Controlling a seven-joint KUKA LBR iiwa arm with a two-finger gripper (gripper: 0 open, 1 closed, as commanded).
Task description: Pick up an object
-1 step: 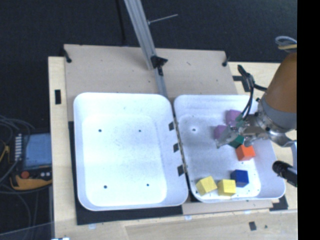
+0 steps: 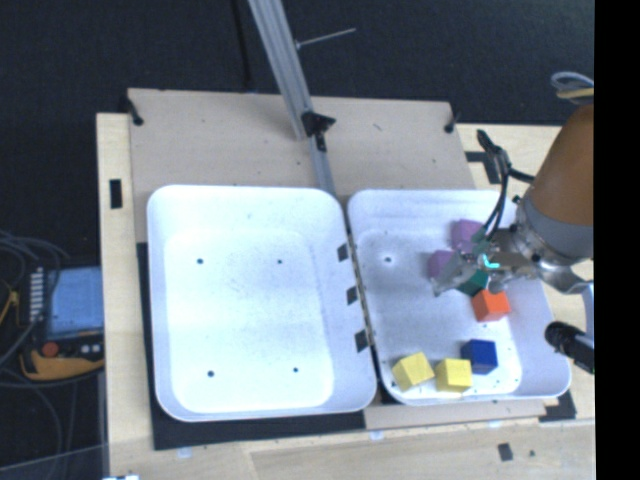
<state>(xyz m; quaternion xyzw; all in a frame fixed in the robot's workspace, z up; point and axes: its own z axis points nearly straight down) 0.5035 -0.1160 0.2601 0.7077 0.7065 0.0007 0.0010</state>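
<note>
The pincer [image 2: 470,276] hung low in the right bin [image 2: 400,218], among small blocks; whether it was spread or pressed together could not be told. An orange block [image 2: 491,305] lay just beside it, toward the near rim — the closest candidate. It looked like a small, squarish cube. Purple pieces [image 2: 452,248] lay on the far side, yellow blocks [image 2: 432,372] and a blue block [image 2: 481,354] nearer the front.

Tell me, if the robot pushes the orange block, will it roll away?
Probably not: the orange block looks boxy with flat faces, so it should slide, not roll. It looks stiff and small, likely light. It might bump the blue block nearby.
</note>
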